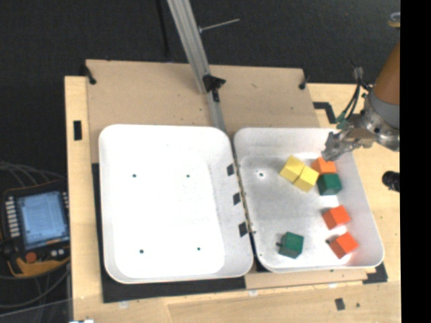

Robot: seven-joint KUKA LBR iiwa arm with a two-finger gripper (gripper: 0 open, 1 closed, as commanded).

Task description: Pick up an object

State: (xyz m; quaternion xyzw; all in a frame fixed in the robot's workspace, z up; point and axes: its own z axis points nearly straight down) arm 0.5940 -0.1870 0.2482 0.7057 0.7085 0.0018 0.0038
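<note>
Pale wood makes up the tabletop (269, 99), which carries two shallow white bins side by side; taking the right bin (269, 147) as the landmark, its near edge is where the reading starts. Closest to the viewer inside it sit a green block (291, 244) toward its near middle and an orange block (343, 244) in its near right corner. A little farther in, along its right side, lies a second orange block (336, 216). Beyond that, around its middle, a yellow block (299, 173) lies just beside a green block (329, 184), with another orange block (326, 165) touching that green one on its far side. At the bin's far right, the tool (335, 147) hangs directly above this orange block, and whether it is released or clenched I cannot tell. The blocks here crowd together, so a good pick calls for a straight descent centred on the orange one, keeping clear of the green neighbour and the bin wall.
</note>
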